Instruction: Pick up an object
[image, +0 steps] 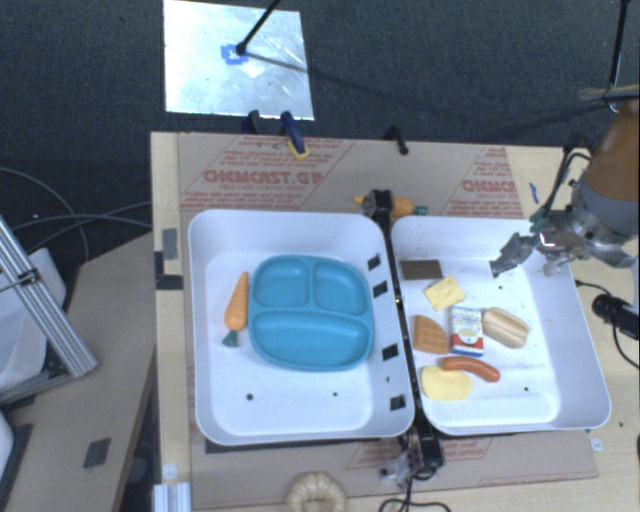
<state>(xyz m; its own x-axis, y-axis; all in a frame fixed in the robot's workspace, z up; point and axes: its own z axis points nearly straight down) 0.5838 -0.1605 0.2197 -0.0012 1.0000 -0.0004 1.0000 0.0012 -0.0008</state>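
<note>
The right bin (570, 380) holds a brown square (420, 269), a yellow cheese slice (444, 293), a waffle piece (431, 334), a small milk carton (467, 331), a hot dog bun (505, 327), a red sausage (470, 369) and a pale yellow chip (445, 384). My gripper (528, 259) hangs over the bin's far right part, above and to the right of the bun. It is open and nothing sits between its fingers.
The left bin (215, 400) carries a blue divided plate (308, 311) with an orange carrot (236, 302) beside it on the left. A black divider (393, 300) runs between the bins. A shiny sheet (238, 60) lies beyond the bench.
</note>
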